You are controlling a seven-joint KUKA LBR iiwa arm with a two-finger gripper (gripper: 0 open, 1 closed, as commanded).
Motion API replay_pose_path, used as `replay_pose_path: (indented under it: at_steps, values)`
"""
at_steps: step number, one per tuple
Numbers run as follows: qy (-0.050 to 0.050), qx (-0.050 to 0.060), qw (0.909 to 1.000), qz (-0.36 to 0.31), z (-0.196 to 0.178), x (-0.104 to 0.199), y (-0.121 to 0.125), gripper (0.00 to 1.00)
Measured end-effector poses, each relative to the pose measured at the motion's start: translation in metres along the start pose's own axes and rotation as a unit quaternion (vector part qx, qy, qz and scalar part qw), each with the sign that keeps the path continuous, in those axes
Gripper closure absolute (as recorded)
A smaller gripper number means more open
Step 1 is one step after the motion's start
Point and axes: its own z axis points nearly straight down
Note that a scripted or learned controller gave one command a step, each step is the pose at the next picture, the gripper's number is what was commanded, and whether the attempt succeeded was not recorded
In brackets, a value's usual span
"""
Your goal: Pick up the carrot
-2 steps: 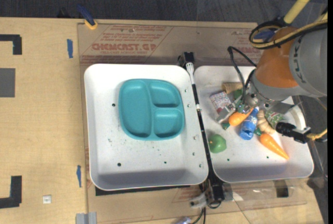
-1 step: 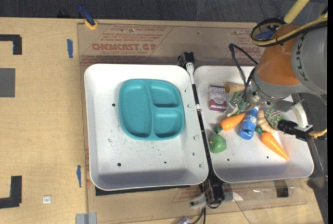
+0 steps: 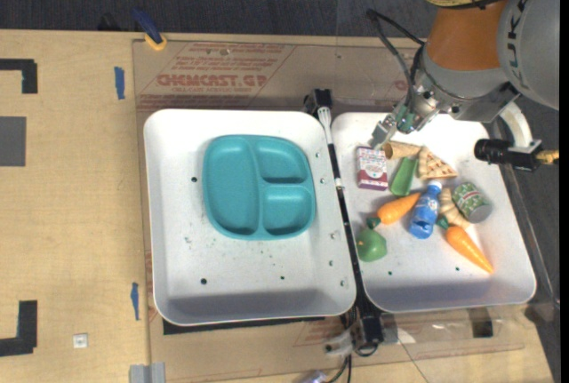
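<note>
Two orange carrots lie in the right bin (image 3: 524, 283). The larger, cone-shaped carrot (image 3: 468, 248) rests near the bin's front right. A smaller carrot (image 3: 397, 209) sits mid-bin, next to a blue bottle (image 3: 425, 211). My gripper (image 3: 394, 127) hangs over the back left part of that bin, just above a maroon carton (image 3: 372, 166) and a tan cone (image 3: 404, 148). It is well apart from both carrots, and I see nothing held in it.
The right bin also holds a green cucumber (image 3: 403, 175), a pizza slice (image 3: 436, 164), a green can (image 3: 471, 201) and a green pear (image 3: 372, 243). A teal divided plate (image 3: 260, 186) lies in the left bin (image 3: 173, 283).
</note>
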Motion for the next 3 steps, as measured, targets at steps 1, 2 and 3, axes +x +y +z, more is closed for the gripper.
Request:
replay_pose_path:
  at_steps: [1,2,3]
  values:
    - [0.002,0.005,1.0,0.001,0.005,0.0,-0.003,0.0]
    - [0.004,0.007,0.9999,-0.009,0.038,0.004,-0.067,0.0]
    - [0.001,0.003,1.0,0.002,0.126,-0.006,-0.097,0.0]
